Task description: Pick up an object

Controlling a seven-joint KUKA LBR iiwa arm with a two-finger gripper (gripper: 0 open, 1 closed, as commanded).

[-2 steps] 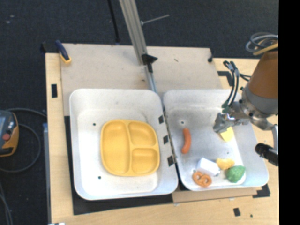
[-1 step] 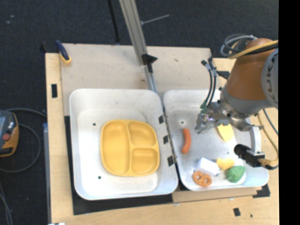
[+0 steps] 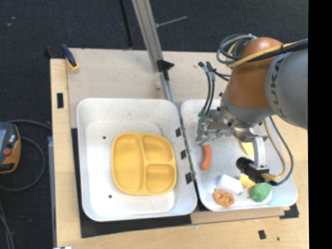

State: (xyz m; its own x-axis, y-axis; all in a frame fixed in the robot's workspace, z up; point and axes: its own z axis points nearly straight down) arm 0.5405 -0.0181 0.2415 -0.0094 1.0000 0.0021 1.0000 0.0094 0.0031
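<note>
Readable text, labels, numbers: you'll find none legible. Letters on the grey arm [image 3: 290,82], at 3 o'clock, are cropped and unreadable.

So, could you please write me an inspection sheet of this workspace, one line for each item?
Surface: wooden bench bearing two white bins side by side.
Job's things: right bin holds an orange carrot-like piece, pretzel, white block, green piece, small yellow piece.
Clutter: left bin holds a yellow divided tray.
Claw: claw above the carrot-like piece; finger state unclear.
Cables: loops at the wrist; black cable on the floor at left.
Surroundings: dark floor, slanted metal rail, orange device.
</note>
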